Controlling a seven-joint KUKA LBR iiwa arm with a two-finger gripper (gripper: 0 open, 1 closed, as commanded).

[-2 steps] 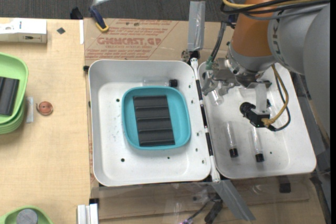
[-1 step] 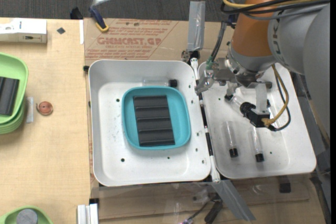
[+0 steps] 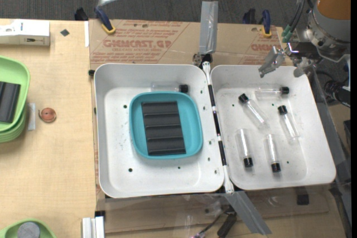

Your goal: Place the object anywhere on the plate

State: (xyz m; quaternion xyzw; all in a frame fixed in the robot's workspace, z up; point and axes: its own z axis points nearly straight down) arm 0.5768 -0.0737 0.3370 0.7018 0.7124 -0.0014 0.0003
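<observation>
Vials, five of them, all clear plastic with black caps, are scattered flat in the right bin [image 3: 318, 170], and any one of them could be "the object" here. One lies near the top right [image 3: 273, 91], one slants near the middle left [image 3: 252, 110], one sits to the right of that [image 3: 287, 121], and two lie lower down, side by side but apart [image 3: 244, 147] [image 3: 272, 152]. The teal plate [image 3: 136, 122] sits in the left bin [image 3: 109, 120] with a black ribbed insert [image 3: 163, 127] on it, and there's another little vial tucked just behind the plate's back rim [image 3: 167, 88]. The gripper [image 3: 284, 61] hovers over the back edge of the right bin with nothing between its fingers; they look spread a bit, but honestly it's a small, cluttered patch of picture so I wouldn't swear to it. What worries me: these tubes are round, slick and lying flat on a smooth white floor, so if the fingers come down off-centre or along the tube instead of across it, I'd bet it just rolls or squirts away. See-through bodies can't be helping the program find them either. The two lower vials are close enough that a wide approach might bump the neighbour. And even with a good grab, that ribbed insert could send the vial rolling off the plate if it's dropped from too high.
</observation>
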